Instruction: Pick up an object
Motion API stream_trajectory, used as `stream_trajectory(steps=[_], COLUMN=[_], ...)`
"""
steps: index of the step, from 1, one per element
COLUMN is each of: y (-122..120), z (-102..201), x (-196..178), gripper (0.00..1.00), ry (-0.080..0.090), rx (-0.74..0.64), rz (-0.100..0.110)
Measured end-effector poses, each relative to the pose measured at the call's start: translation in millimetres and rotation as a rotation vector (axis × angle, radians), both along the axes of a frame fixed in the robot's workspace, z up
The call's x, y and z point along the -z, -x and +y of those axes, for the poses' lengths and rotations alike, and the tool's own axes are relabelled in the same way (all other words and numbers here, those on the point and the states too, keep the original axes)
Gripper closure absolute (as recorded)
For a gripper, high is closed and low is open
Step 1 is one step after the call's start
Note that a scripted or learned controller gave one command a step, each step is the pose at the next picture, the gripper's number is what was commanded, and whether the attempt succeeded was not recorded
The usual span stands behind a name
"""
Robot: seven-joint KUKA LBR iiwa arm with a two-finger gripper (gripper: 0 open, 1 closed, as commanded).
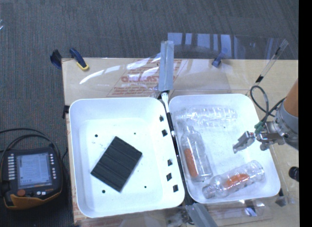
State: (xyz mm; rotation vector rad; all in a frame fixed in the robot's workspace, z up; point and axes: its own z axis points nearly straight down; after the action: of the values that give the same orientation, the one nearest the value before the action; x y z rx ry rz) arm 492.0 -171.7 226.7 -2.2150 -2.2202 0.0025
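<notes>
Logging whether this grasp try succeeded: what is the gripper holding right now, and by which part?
Nothing. The gripper hangs over the right bin, above the clear bottles, with no object between its fingers.

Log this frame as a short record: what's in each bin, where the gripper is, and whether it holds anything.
left bin: one flat black ribbed pad, lying at a slant
right bin: three clear plastic bottles
bottle by divider: orange inside, lying lengthwise
bottle at near edge: orange inside, lying crosswise
bottle at far side: clear, crumpled-looking
gripper: above the right bin's right side, nothing seen between its fingers
task status: no object picked up yet
</notes>
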Motion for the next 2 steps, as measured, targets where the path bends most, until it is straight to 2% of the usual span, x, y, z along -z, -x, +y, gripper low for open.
stream_trajectory(steps=[1, 2], y=[17.5, 16.1], z=[-41.0, 49.5], x=[81.7, 138.9], gripper=[0.0, 0.0], ry=[-0.001, 0.012], rx=[-0.121, -0.1], rz=[0.0, -0.008])
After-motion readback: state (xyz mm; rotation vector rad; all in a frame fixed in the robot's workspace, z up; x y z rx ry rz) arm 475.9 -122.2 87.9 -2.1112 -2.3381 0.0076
